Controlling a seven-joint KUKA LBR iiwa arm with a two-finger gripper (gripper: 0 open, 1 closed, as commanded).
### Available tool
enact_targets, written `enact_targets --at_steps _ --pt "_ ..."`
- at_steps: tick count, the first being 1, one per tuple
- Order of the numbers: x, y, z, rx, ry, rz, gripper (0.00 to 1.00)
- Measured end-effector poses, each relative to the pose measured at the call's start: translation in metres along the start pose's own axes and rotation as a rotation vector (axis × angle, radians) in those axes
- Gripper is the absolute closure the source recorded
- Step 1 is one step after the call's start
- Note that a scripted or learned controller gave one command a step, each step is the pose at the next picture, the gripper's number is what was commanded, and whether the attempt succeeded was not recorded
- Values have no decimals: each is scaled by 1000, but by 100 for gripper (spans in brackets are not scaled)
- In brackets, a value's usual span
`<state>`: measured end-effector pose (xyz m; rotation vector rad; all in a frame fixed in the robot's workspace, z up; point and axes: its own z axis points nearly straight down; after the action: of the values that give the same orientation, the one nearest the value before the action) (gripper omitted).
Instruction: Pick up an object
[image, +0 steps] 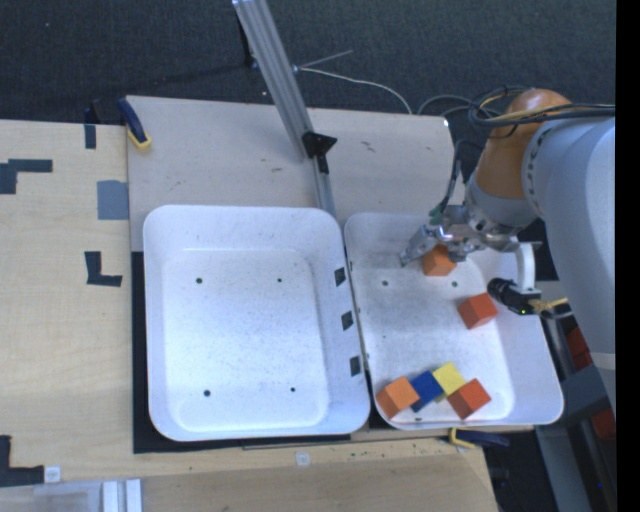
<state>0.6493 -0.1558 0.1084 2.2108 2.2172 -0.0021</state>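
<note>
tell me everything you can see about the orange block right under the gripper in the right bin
The orange block is a small cube, matte and plain-coloured, possibly wood or foam. It sits at the far end of the right bin, directly at the tips of the gripper, which partly covers its top. Whether the block is lifted or resting on the bin floor cannot be told. It is apart from the other blocks.
</note>
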Motion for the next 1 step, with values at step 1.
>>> enact_targets --at_steps 1 --pt "-53 29 17 29 21 5 0"
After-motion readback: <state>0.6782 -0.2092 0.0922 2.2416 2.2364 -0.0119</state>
